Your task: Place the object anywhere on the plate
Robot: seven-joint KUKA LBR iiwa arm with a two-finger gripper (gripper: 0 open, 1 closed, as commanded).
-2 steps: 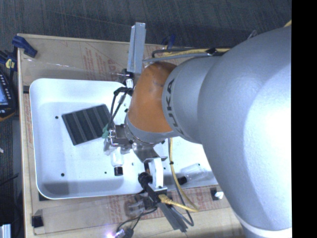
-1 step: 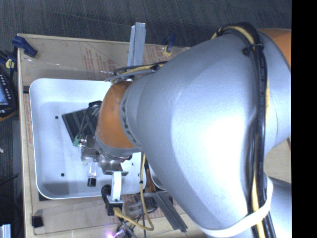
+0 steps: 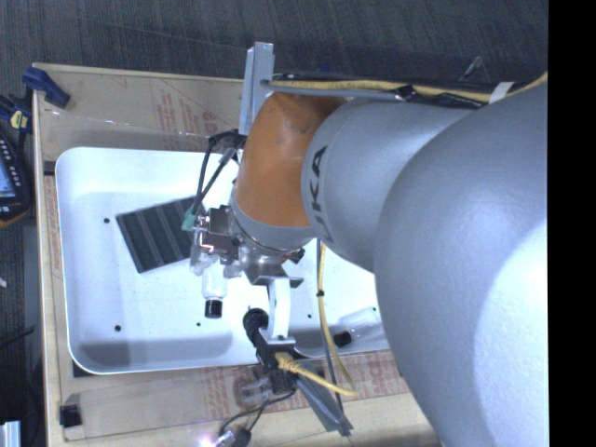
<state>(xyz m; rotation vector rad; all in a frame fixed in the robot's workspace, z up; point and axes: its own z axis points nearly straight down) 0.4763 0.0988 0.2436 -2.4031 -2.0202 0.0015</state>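
A dark grey ribbed plate [image 3: 156,236] lies tilted in the left white bin [image 3: 93,343], toward its upper left. My gripper [image 3: 213,291] hangs over the middle of this bin, just right of the plate's lower corner. A small black cylindrical piece [image 3: 213,308] sits at its lower end; whether this is a held thing or part of the gripper cannot be told. A white cylinder with a dark cap [image 3: 359,325] lies in the right bin, partly hidden under the arm.
The big grey arm with its orange band [image 3: 279,166] covers most of the right bin. Cables and a yellow wire [image 3: 321,371] hang near the front rim. A blue clamp [image 3: 45,86] and a handheld device [image 3: 9,180] sit at the bench's left edge.
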